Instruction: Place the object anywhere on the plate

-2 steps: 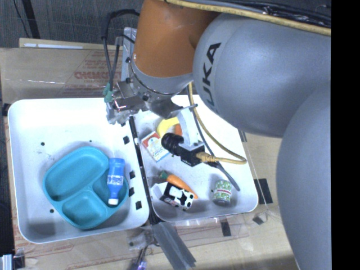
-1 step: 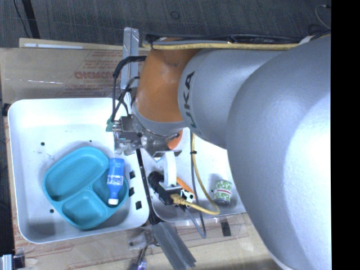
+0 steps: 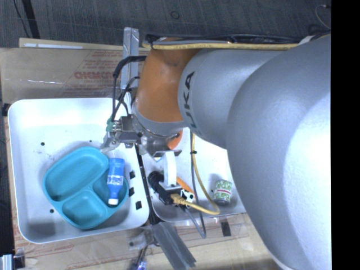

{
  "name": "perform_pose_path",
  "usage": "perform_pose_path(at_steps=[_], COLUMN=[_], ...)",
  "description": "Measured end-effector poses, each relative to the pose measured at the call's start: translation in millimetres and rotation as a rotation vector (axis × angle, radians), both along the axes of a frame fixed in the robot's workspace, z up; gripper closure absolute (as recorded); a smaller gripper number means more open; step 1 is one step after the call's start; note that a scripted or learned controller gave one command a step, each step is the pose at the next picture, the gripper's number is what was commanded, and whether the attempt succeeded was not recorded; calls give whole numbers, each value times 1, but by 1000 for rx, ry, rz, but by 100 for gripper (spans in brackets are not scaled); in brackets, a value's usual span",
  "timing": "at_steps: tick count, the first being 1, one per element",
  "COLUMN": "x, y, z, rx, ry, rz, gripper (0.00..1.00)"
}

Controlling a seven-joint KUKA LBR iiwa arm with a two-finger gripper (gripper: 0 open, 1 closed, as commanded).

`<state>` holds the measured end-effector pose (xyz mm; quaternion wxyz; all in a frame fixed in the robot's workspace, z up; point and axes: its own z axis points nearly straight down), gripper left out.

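The blue bottle (image 3: 115,181) already lies on the blue plate (image 3: 76,179), at its right edge in the left bin (image 3: 28,151). By my reckoning placing is done (only withdrawal left); whether my claw (image 3: 115,133) is apart or together I cannot tell.

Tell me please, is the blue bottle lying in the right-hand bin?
No, the blue bottle lies in the left bin, on the blue plate's edge.

Even overhead light is washing the left bin (image 3: 34,151) nearly white; the grey arm (image 3: 270,128) is looming soft and out of focus, shading the right bin (image 3: 236,207).
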<state>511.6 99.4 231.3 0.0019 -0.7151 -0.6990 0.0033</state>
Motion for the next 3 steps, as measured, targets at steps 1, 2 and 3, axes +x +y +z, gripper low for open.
perform_pose_path(at_steps=[1,2,3], x=[-36,-36,-21], y=[-62,-62,10], z=[-41,-41,-103], rx=[1,1,3], ry=[-1,-2,1], rz=[-11,-11,193], gripper=[0,0,0])
